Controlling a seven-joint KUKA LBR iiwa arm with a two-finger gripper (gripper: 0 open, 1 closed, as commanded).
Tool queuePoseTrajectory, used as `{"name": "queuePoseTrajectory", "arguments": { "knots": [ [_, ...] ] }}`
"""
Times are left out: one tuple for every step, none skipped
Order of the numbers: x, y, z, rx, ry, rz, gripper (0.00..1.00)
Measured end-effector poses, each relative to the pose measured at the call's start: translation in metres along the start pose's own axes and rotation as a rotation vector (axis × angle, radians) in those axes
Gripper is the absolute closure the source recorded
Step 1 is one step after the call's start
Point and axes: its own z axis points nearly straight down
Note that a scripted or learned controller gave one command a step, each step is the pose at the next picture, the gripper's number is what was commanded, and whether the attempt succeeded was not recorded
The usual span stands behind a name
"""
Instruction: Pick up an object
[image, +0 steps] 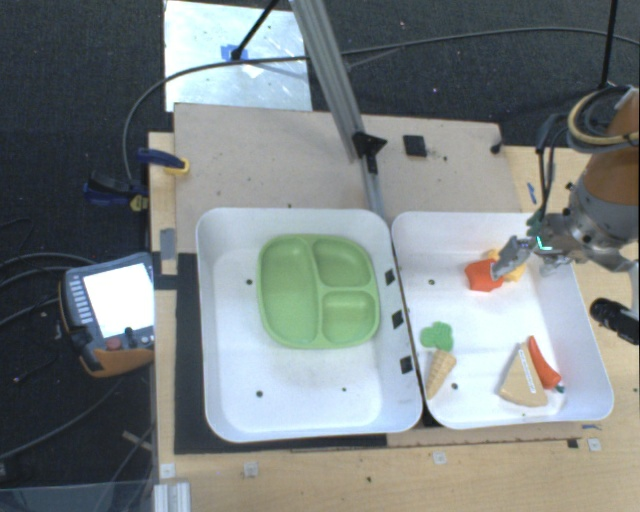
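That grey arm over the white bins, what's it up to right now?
The arm reaches in from the right, and its pincer is down in the right bin, right at an orange toy piece near the bin's upper middle. Whether it actually grips the piece is not clear. Also in that bin lie an ice cream cone toy with a green top and a tan wedge with a red strip. The left bin holds a green divided plate.
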Motion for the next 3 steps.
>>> {"name": "queuePoseTrajectory", "arguments": {
  "knots": [
    [0.0,0.001,-0.002,-0.005,-0.001,-0.001,0.0],
    [-0.003,-0.006,0.053,-0.005,-0.002,0.002,0.0],
    [-0.002,-0.006,0.111,-0.007,-0.002,0.002,0.0]
  ]
}}
